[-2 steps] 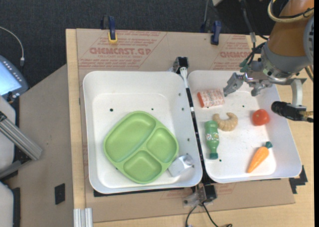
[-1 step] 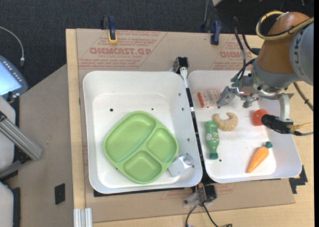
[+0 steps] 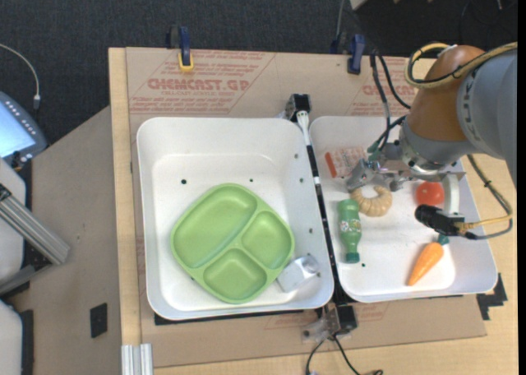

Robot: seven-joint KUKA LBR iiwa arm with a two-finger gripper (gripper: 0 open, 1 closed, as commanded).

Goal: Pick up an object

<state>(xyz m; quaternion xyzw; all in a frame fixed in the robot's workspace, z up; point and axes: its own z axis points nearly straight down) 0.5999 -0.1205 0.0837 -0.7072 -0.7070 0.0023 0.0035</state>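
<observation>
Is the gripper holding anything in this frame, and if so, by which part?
It cannot be told. The gripper is low in the right bin, right at the beige ring-shaped item, but the view does not show anything caught in it.

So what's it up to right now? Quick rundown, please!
Pincer low in right bin, just above beige ring; grip state unclear. Nothing lifted yet. Green bottle, tomato, carrot close by.

Red lettering runs across the brown board behind the bins — it reads "CHEMCAST GP", repeated in a fainter, smaller line below. More red print on the board's right part — too hidden to read.
</observation>
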